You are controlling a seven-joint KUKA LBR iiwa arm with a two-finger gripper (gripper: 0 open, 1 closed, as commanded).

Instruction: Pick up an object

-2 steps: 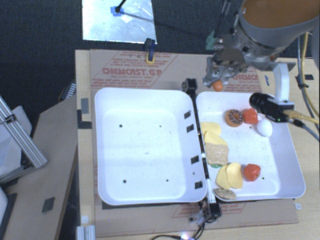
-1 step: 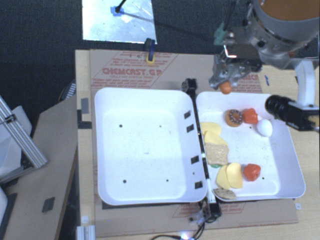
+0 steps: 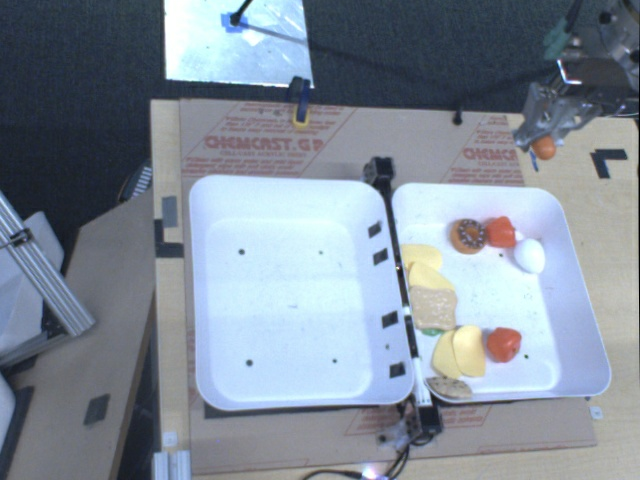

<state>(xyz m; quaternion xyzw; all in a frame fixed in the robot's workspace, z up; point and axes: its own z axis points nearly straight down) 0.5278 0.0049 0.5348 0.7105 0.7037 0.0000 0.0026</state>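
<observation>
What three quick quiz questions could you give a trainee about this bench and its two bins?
1. True or false: the gripper has a small orange object between its fingers.
2. Which bin holds the toy food: A, left bin; B, right bin?
3. Fill in: the white egg lies beside the ____ tomato.

Key: 1 true; 2 B; 3 red.

left bin [image 3: 290,288] bare; food crowds right bin [image 3: 560,298] near divider [image 3: 398,288].
</observation>
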